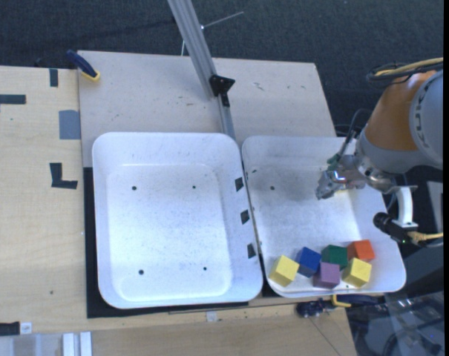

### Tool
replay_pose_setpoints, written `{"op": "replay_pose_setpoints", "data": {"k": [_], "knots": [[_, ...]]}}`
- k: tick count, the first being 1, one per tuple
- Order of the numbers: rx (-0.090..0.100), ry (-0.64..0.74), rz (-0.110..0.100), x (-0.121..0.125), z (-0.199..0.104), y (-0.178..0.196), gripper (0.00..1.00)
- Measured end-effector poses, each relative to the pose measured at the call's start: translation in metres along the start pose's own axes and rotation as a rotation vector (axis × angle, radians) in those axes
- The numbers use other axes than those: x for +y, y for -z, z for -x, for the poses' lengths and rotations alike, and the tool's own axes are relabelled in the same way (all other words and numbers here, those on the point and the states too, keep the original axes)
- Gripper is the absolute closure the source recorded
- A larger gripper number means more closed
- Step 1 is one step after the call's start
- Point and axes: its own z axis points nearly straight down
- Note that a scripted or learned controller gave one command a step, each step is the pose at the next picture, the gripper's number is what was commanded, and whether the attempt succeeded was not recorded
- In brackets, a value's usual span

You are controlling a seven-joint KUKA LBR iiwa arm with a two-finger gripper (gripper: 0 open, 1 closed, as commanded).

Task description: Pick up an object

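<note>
- Camera view: the gripper (329, 186) hangs over the upper middle of the right bin (283, 158), with nothing visible between its tips; whether it is apart or together cannot be told at this size.
- The objects lie clustered along the near edge of that bin: a yellow cube (285, 270), blue cube (309, 259), green cube (334, 255), purple cube (329, 274), orange cube (362, 250) and a second yellow cube (358, 272), several touching.
- The left bin (168, 217) holds no object.
- Judgement: the approach is the step in hand. The yellow cube at the cluster's left end looks the best target, since its left side is free; the gripper should descend squarely over it, straddling it without nudging the blue cube beside it.
</note>
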Motion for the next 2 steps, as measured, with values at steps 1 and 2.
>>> {"op": "replay_pose_setpoints", "data": {"k": [1, 2], "knots": [[-0.001, 0.0, 0.002, -0.009, -0.002, 0.054, 1.0], [0.0, 0.001, 0.001, -0.007, -0.002, 0.087, 1.0]]}}
